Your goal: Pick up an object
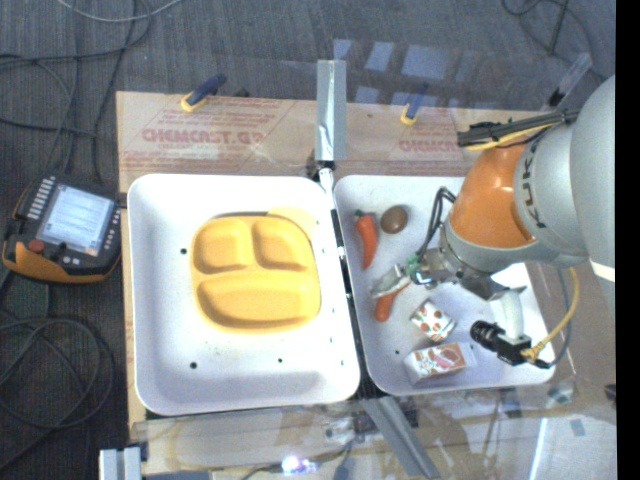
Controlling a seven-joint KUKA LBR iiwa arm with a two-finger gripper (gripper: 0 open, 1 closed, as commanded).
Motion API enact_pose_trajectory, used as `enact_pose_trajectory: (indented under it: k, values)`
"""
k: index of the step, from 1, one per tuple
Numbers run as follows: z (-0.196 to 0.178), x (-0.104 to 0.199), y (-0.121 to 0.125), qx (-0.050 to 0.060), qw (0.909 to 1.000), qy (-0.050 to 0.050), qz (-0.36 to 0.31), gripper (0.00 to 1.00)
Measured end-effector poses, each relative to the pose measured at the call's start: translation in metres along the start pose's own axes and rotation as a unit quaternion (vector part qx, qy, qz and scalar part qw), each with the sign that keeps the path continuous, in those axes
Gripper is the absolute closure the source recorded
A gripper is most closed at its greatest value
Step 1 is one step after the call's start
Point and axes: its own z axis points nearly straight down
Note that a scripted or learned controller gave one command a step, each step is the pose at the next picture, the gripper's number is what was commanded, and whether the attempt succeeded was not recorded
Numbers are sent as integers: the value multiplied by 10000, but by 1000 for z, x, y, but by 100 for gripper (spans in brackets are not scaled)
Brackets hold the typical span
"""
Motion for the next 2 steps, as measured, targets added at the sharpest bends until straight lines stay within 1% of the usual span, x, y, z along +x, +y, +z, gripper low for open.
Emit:
enact_pose_trajectory:
  k: [1, 2]
  values:
    - [-9, -1, 0, -1, 10000, 3, 12, 100]
    - [-145, 38, 31, 101, 9995, 27, 291, 100]
